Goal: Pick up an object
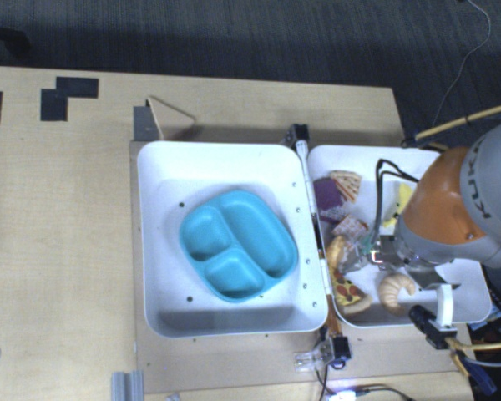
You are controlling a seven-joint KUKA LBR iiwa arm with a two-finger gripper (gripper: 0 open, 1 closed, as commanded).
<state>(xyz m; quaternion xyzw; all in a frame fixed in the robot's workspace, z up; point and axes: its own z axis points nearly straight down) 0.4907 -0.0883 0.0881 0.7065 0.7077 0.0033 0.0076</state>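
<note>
**Down in the right bin, reaching for the toy food**

The things I can pick lie heaped in the shallow white right-hand bin [476,303]: a tan, croissant-shaped plastic pastry [397,288] near the front wall, a yellow-and-red pizza-like piece [348,293] at the front left corner, a dark purple lump [326,194] towards the back, a striped wedge like a sandwich slice [346,184] beside it, and a yellow piece [402,199] half hidden under my wrist. The pastry is the nearest to my gripper [376,256], which hangs low over the middle of the pile, just behind it.

I judge this to be the reaching or closing step; nothing is lifted yet. Next I need a firm closure on one item, most likely the pastry or the crinkled piece beside it, and then a straight rise clear of the bin wall.

My own grey arm with the orange band [438,203] covers the gripper from above, so I cannot tell whether it is released or clenched, nor whether it touches anything.

In the left white bin [159,224] lies a light blue plastic divided tray [237,244], well apart from my work.
</note>
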